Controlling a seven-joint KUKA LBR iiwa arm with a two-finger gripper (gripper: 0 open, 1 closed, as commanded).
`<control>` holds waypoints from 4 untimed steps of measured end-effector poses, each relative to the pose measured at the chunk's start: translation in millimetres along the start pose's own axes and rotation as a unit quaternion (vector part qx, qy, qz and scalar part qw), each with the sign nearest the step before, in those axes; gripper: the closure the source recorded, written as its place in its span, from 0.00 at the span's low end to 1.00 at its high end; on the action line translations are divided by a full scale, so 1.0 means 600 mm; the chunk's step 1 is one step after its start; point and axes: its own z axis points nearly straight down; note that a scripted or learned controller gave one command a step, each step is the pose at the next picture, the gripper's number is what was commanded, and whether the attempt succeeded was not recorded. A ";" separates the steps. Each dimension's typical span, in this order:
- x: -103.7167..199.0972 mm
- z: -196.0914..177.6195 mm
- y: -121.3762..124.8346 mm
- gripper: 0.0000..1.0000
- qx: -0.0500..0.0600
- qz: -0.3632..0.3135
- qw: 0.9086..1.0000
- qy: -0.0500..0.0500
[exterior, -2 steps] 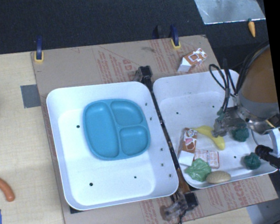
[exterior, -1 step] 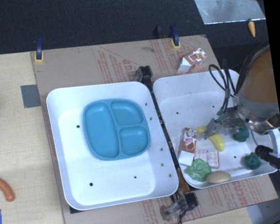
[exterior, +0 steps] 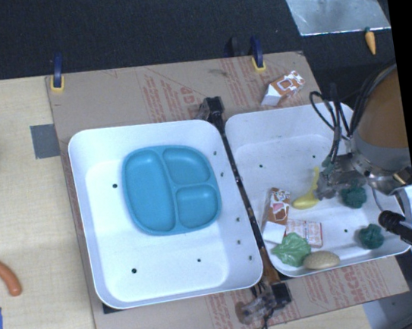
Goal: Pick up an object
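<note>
The gripper (exterior: 336, 179) is seen low in the right bin (exterior: 277, 130), just beside a yellow piece (exterior: 305, 201) and a green piece (exterior: 353, 196). Whether the jaws are wide or narrow cannot be told. One piece should be centred before closing.

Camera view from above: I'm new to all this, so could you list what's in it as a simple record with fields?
left bin: holds a blue divided plate
right bin: holds a yellow banana-like toy, two small cartons, a green leafy piece, a tan potato-like piece and two dark green lumps
gripper: low over the right bin, beside the yellow toy; fingers hard to make out
outside the bins: a small carton on the cardboard, a toy sausage on the bench at far left
</note>
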 end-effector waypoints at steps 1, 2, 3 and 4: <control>0.033 -0.083 0.028 1.00 -0.001 0.004 1.000 0.003; 0.033 -0.083 0.028 0.00 0.000 0.004 1.000 0.003; -0.024 0.057 0.064 0.00 0.001 0.004 1.000 0.002; -0.025 0.039 0.065 1.00 0.001 0.003 1.000 0.002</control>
